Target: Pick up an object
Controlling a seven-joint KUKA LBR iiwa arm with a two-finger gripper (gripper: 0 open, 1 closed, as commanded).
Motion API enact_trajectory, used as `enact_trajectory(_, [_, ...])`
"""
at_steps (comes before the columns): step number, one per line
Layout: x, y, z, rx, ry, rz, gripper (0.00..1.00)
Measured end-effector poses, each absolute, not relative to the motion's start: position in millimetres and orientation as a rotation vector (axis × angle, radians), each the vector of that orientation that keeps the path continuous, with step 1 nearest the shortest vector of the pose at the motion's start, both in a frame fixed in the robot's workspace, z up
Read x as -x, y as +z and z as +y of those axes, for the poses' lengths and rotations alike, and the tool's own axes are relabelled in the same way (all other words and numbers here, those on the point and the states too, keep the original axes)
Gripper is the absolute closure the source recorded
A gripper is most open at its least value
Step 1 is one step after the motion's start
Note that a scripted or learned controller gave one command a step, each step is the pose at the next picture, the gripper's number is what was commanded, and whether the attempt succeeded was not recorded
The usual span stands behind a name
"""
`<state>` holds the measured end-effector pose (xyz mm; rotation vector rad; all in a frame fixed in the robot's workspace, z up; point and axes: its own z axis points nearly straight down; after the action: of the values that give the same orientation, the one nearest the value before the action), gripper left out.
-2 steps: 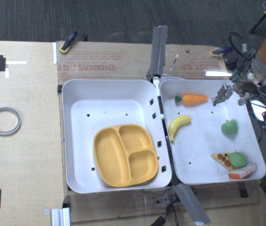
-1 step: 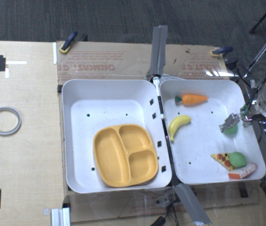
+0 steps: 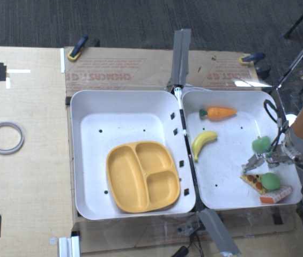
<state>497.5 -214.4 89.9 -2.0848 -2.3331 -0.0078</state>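
The right bin [image 3: 226,197] holds an orange carrot [image 3: 220,113] at the back and a yellow banana [image 3: 202,142] near its left wall. A green round piece [image 3: 260,144] lies by the right wall. A second green piece [image 3: 271,181] rests on a pizza slice [image 3: 253,181] at the front right, with a small red and white block [image 3: 275,196] beside them. My gripper [image 3: 257,163] reaches in from the right and hangs low between the two green pieces, just above the pizza slice. I see nothing held in it.
The left bin [image 3: 87,143] holds a yellow divided plate [image 3: 142,175]. A roll of tape [image 3: 4,137] lies on the wooden bench to the left. Cardboard [image 3: 124,71] with blue clamps [image 3: 78,47] sits behind the bins. A black cable [image 3: 272,111] loops over the right bin's wall.
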Motion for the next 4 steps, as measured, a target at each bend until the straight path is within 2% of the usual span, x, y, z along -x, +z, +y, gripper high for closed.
enact_trajectory(1, [-478.6, 176.1, -222.3, 1.764, 0.0, -2.603, 0.0])
enact_trajectory(2, [-477.9, 91.5, -221.6, 1.424, -0.001, -2.801, 0.0])
enact_trajectory(3, [-479.9, 101.0, -219.7, 1.424, -0.006, -2.803, 1.0])
enact_trajectory(4, [-535.2, 241.6, -221.4, 1.337, 0.0, -2.844, 1.0])
